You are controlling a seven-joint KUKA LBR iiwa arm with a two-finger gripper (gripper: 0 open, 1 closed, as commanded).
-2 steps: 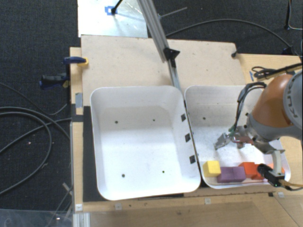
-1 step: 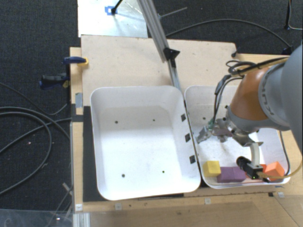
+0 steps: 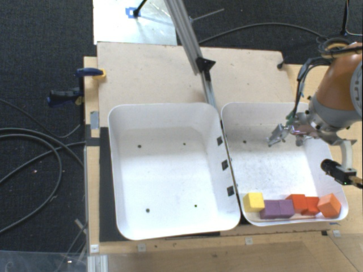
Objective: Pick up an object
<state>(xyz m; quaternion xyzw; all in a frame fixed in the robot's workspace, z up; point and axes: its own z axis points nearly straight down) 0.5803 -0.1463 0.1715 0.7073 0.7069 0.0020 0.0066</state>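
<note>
One gripper [image 3: 278, 136] hangs over the upper middle of the right bin [image 3: 249, 118]; nothing sits between its fingers, and how far apart they stand cannot be made out. Five blocks line that bin's near edge, well apart from it: yellow block [image 3: 254, 201], purple block [image 3: 277, 209], two red-orange blocks [image 3: 303, 204], orange block [image 3: 329, 205]. Left bin [image 3: 164, 113] lies beside on the tabletop [image 3: 147, 72].

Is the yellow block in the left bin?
No, the yellow block sits in the right bin, at its near edge beside the purple block.
</note>
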